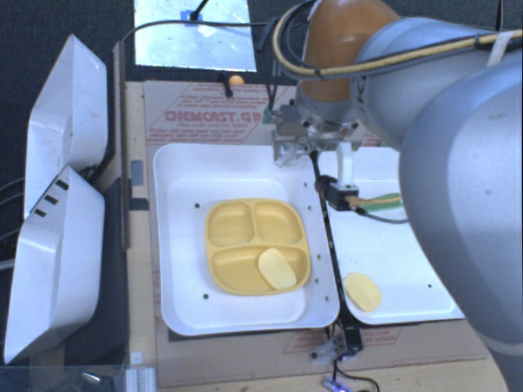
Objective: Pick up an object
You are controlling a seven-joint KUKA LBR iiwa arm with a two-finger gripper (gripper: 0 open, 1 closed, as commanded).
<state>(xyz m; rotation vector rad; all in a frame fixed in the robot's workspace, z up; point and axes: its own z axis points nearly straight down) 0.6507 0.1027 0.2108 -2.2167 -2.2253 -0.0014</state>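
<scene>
A yellow divided plate point(245, 247) lies in the middle of the left bin point(180, 219). A pale yellow oval piece point(278, 269) rests in the plate's front compartment. A second pale yellow oval piece point(362, 291) lies near the front left corner of the right bin point(409, 300). My gripper point(292, 147) hangs over the back right corner of the left bin, close to the wall between the two bins and well behind the plate. Nothing shows in its grasp.
A thin green and yellow strip point(384, 204) shows in the right bin, partly hidden under the arm. The big grey arm point(458, 137) covers most of the right bin. Cardboard point(204, 113) lies behind the bins, and white covers point(57, 219) stand at the left.
</scene>
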